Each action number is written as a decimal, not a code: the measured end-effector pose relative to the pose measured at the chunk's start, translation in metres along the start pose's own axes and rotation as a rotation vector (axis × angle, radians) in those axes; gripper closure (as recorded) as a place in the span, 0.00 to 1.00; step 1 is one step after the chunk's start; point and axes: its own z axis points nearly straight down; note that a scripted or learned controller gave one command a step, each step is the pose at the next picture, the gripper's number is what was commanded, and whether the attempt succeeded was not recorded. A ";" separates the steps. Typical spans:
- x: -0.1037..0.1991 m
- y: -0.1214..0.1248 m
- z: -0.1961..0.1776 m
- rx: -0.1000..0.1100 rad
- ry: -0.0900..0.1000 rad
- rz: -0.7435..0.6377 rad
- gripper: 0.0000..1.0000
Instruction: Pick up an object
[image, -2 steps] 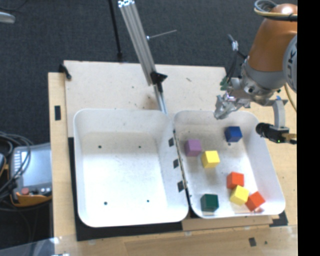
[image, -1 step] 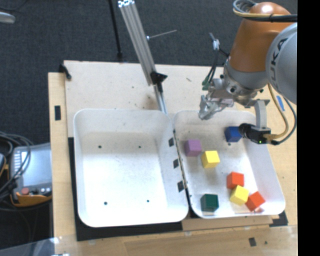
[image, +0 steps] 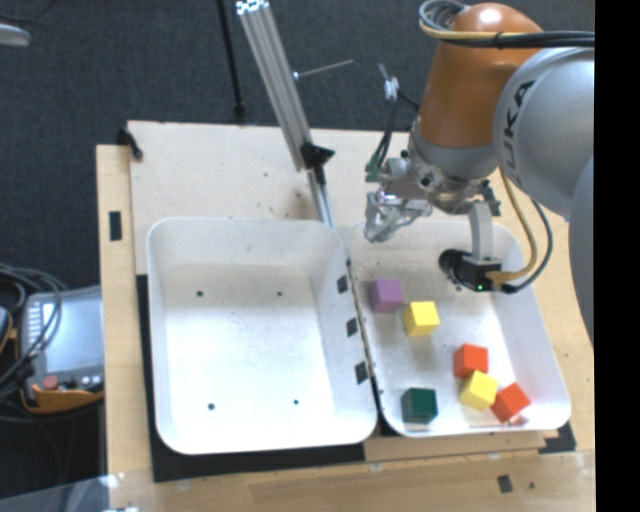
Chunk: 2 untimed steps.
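Purple, the cube (image: 386, 294) nearest the gripper (image: 381, 226) looks the likeliest pick: it sits in the right bin (image: 545, 345) close to the divider, below where the arm (image: 470, 95) hangs at the bin's far left corner. What the gripper itself is doing I cannot tell from where I stand; its tip is a blur of metal against the white rim, and I see no block in it.

Six blocks lie in that bin. Just beside the purple cube, toward the near right, is a yellow cube (image: 421, 317). Further toward the front sit an orange cube (image: 471, 360), a second yellow one (image: 479, 389) touching or nearly touching a tilted orange block (image: 511, 401), and a dark green cube (image: 420, 405) near the front wall. The left bin (image: 175, 420) holds no blocks that I can see.

These look like small painted wood or foam blocks: light, stiff, flat-sided, unlikely to break. I'd guess the smooth faces could slip if squeezed on a corner, so the hold should be across two opposite flat sides, squarely, near mid-height. The purple one is awkward on its left, where the wall crowds it, so closing along the other axis seems wiser. The green cube stands well apart from its neighbours, though it is close to the front rim.
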 end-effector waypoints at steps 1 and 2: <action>0.042 -0.008 0.005 0.001 -0.001 0.001 1.00; 0.091 -0.011 0.027 0.002 -0.002 0.001 1.00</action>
